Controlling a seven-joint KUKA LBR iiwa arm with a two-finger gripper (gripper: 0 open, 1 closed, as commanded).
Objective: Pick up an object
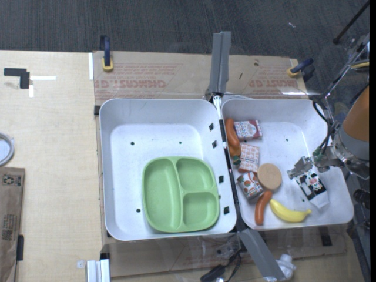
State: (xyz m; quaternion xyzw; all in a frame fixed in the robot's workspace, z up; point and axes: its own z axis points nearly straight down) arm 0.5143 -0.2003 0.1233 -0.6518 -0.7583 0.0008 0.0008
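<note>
Low over the right bin [294,111], near its right wall, the jaws [306,172] hang at the end of the grey arm [352,140]; how they stand cannot be told, since the metal parts blur together against the white floor, and nothing shows plainly between them; just below them, touching or nearly so, lies a small white carton with black markings [315,188], which looks the likeliest target; a yellow banana [289,212] lies near the front wall, beside an orange carrot [261,207]; a round tan disc [270,175] rests next to a red-and-white packet [249,185]; two more packets [249,156] [247,130] and a second carrot [233,135] line the bin's left side; the left bin [111,157] carries a green divided plate [180,194]; both bins sit on the tabletop [47,134]. By the look of it, the step in hand is the approach or the grasp itself, with no lift achieved; the next move calls for a firm closing on the carton, then a straight rise clear of the wall.
</note>
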